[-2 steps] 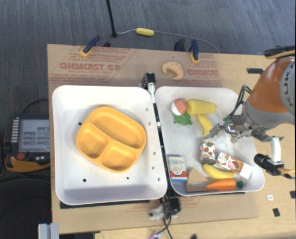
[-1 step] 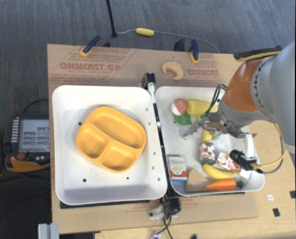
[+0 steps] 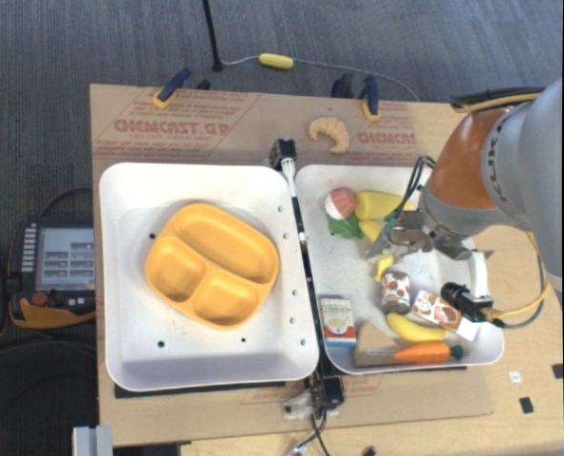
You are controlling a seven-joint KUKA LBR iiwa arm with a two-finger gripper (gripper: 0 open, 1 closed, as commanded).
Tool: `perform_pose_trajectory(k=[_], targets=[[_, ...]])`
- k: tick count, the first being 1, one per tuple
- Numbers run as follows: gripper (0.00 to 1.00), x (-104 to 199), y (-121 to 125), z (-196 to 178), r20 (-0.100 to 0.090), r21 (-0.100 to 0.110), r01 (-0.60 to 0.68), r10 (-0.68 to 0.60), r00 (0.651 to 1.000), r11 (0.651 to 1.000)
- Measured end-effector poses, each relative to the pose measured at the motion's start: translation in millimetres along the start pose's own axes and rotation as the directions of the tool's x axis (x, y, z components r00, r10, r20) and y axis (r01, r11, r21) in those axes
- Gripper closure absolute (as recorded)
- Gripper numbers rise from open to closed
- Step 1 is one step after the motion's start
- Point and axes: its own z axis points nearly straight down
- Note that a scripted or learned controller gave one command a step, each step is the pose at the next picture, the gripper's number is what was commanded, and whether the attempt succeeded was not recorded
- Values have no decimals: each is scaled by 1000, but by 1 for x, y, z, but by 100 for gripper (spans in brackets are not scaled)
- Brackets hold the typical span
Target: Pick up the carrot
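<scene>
My gripper (image 3: 388, 245) hangs low over the middle of the right bin (image 3: 496, 345), and from this slant I cannot tell how my jaws stand. The carrot (image 3: 421, 353) lies flat along the bin's near wall, its green tip pointing right, well apart from me. A banana (image 3: 413, 328) rests just behind it, and a brown block (image 3: 372, 356) touches its left end. A small carton (image 3: 335, 318) sits in the near left corner. In the left bin (image 3: 121, 255) lies a yellow divided tray (image 3: 212, 263). A croissant (image 3: 331, 132) sits on the cardboard behind the bins.
</scene>
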Motion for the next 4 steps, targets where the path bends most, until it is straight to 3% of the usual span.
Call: perform_pose_trajectory(k=[1, 2, 3, 4], targets=[[100, 111, -19, -88, -4, 6, 1, -1, 1000, 1000], [0, 110, -19, -87, -3, 7, 0, 0, 1000, 1000], [0, 183, -52, -88, -3, 8, 0, 0, 1000, 1000], [0, 183, -52, -88, -3, 8, 0, 0, 1000, 1000]])
